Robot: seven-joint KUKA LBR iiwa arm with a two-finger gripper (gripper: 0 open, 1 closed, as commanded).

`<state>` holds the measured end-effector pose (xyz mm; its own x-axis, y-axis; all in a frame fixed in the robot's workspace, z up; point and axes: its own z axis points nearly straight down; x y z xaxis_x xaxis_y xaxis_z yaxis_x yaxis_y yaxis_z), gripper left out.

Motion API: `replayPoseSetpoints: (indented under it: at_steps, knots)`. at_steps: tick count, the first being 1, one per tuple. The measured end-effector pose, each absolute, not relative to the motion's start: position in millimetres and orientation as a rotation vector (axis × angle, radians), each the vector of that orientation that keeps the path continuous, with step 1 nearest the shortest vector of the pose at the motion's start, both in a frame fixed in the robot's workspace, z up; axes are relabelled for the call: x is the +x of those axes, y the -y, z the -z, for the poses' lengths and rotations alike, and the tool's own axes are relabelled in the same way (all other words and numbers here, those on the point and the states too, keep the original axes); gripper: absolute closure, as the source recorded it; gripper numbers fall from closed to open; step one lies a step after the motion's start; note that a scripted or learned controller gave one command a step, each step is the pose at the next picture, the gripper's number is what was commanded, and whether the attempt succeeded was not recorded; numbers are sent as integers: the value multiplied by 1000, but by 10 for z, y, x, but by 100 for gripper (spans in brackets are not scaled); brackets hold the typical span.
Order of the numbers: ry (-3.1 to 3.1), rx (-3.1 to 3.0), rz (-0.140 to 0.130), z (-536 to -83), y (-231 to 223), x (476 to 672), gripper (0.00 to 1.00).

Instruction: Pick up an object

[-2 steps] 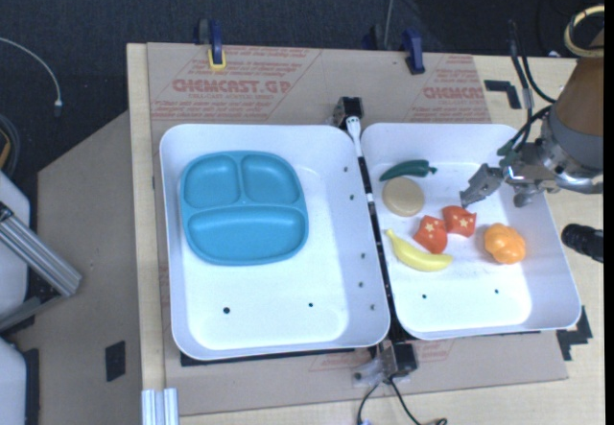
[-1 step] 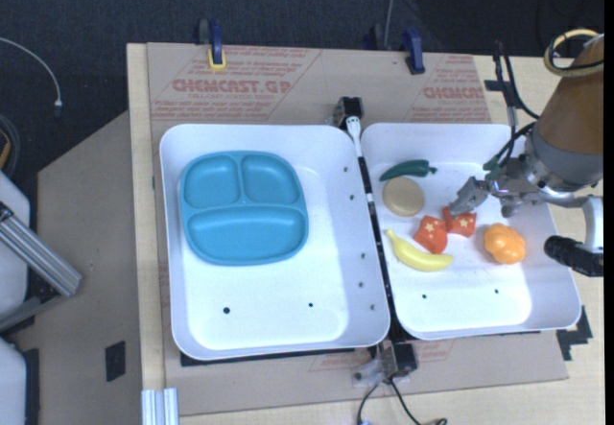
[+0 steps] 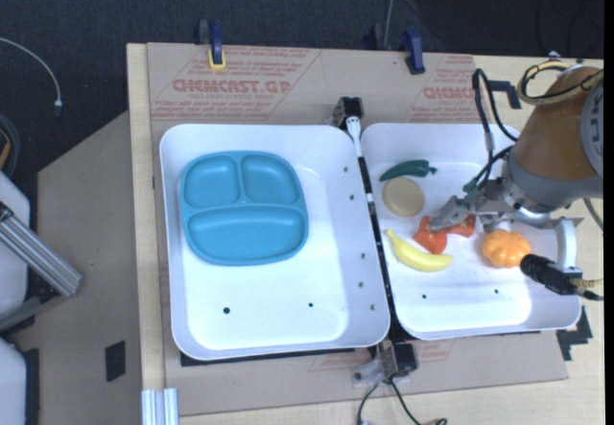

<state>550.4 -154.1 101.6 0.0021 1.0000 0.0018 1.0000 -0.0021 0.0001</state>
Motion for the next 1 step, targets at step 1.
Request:
replayPoseSetpoints:
  at_steps: [1]
  knots:
    - [2225, -2227, 7, -1163, 1547, 5522, 100]
